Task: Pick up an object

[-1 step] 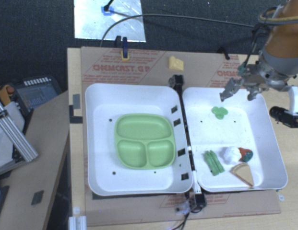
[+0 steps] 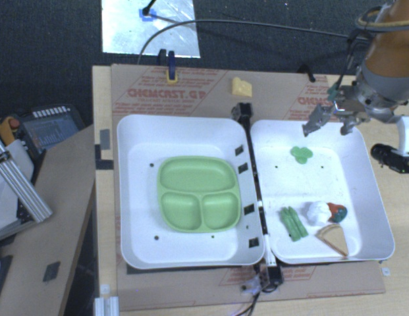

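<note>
Camera view: the gripper (image 2: 330, 122) hangs at upper right over the right bin (image 2: 365, 176), its fingers spread wide and holding nothing. The green piece (image 2: 300, 153) lies just below-left of it; it looks small, light and soft, best pinched across its middle.

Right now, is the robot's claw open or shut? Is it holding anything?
Gripper: open, holding nothing, above the far edge of the right bin, near the small green piece.
</note>
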`<state>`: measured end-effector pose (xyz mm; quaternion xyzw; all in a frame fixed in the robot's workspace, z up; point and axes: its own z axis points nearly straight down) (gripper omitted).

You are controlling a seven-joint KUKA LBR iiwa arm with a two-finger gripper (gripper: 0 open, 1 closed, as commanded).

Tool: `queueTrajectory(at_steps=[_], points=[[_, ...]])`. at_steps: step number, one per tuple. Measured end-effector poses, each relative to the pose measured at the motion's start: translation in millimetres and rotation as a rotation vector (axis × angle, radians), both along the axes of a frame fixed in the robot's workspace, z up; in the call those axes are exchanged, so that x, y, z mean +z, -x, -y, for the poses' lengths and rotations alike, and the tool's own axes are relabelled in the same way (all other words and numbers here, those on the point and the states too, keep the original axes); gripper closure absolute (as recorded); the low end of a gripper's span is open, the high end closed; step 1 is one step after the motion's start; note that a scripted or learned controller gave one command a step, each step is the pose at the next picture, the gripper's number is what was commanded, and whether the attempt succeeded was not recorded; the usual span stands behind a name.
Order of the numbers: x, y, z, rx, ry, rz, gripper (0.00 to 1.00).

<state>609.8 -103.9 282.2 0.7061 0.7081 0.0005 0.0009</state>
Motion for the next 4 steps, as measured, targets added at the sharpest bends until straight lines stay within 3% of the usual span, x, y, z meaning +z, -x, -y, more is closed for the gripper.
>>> queueTrajectory(at_steps=[3,4], points=[[-172.6,-9.0,8.0,-0.002,-0.001,-0.004,0.0],[-158.9,-10.6,7.9,-0.001,0.0,0.001,1.0]])
